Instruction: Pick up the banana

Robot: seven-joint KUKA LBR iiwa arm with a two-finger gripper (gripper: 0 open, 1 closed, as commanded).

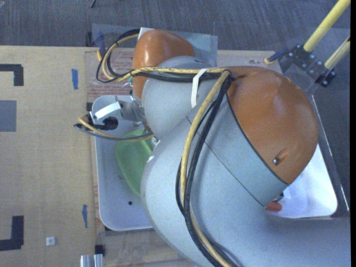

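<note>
Worktop (pixel 44 149) with two white bins; arm (pixel 222 149) spread over both.
Wrist hangs low over the left bin (pixel 108 204), beside a green object (pixel 133 160). Step appears to be the reach. Banana's place, look and finger state: cannot tell. Next move calls for locating it first.

The arm (pixel 222 166) covers most of both bins. In the left bin (pixel 108 204), bare floor lies open near the front corner; a green plate (pixel 133 160), perhaps a bowl, lies beside it.
</note>
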